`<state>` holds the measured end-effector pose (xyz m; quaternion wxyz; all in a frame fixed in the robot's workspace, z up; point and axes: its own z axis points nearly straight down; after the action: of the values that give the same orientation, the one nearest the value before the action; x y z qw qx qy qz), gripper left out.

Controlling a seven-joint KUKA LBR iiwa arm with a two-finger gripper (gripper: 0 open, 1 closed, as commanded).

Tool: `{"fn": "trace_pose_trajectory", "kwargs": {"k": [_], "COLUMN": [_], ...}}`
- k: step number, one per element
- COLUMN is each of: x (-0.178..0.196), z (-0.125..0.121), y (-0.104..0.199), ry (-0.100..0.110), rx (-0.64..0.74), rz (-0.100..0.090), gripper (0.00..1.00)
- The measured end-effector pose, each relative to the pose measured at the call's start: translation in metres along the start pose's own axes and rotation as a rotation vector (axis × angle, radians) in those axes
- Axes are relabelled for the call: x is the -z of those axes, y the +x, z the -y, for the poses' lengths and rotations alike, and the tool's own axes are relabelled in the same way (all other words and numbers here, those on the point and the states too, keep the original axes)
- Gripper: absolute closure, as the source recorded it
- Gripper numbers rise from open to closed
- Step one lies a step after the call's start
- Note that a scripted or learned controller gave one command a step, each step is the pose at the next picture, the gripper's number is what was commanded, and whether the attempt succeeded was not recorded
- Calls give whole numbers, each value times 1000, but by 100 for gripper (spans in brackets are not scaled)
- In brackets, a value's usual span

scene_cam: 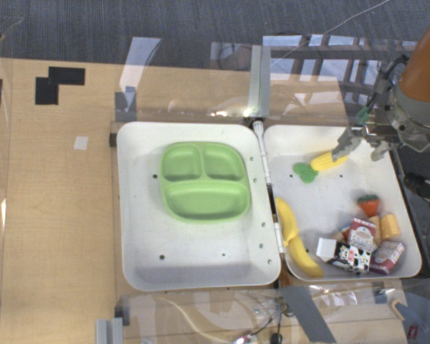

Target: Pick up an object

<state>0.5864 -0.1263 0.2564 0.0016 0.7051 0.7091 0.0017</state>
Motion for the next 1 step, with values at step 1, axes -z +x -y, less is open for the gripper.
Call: {"fn": "trace_pose_trajectory", "kwargs": {"k": [1], "x": [-162], "z": [-59], "y": [-2], "ry": [-15], "rx": [-128], "rz": [1], "gripper": [0]}}
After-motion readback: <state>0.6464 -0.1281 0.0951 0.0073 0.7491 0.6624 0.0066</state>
